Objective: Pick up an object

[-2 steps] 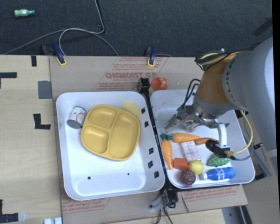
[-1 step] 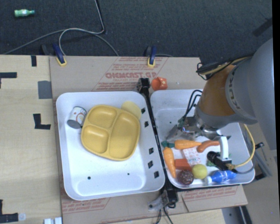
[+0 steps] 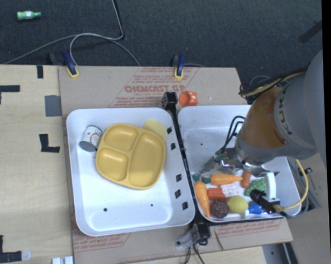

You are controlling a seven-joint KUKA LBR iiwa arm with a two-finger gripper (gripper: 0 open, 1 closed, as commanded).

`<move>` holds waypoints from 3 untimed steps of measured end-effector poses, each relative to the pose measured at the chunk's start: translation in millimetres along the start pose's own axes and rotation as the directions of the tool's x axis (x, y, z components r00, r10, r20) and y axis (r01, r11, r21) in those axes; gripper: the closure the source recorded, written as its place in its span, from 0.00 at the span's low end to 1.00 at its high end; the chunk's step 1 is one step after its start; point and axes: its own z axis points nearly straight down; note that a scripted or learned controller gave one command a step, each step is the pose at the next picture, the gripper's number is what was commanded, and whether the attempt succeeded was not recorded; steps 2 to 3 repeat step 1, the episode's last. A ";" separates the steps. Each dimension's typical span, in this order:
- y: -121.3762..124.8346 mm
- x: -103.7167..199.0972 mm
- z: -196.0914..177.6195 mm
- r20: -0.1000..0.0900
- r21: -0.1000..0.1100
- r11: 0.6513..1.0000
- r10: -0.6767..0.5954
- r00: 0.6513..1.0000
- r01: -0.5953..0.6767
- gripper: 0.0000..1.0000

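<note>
The right bin (image 3: 208, 127) holds a heap of toy food at its front: a long carrot (image 3: 227, 179), a second carrot (image 3: 202, 197), a red block (image 3: 216, 193), a dark round piece (image 3: 219, 209), a yellow lemon (image 3: 238, 204), a green piece (image 3: 259, 186) and a blue piece (image 3: 255, 209). My gripper (image 3: 225, 162) hangs low over the back edge of this heap, just above the long carrot. The grey arm with its orange band (image 3: 265, 125) covers the bin's right part.
The left bin (image 3: 125, 211) holds a yellow divided plate (image 3: 130, 155), a small grey cup (image 3: 90, 138) to its left and a pale yellow piece (image 3: 155, 127) behind it. An orange object (image 3: 188, 98) lies outside, behind the bins. Clamps (image 3: 178, 69) and cables run along the back.
</note>
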 end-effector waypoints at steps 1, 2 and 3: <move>-18.6 5.7 -0.2 0.002 -0.002 1.000 0.001 1.000 -0.001 0.00; -18.6 5.7 -0.2 0.002 -0.002 1.000 0.001 1.000 -0.001 0.00; -18.6 5.7 -0.2 0.002 -0.002 1.000 0.001 1.000 -0.001 0.00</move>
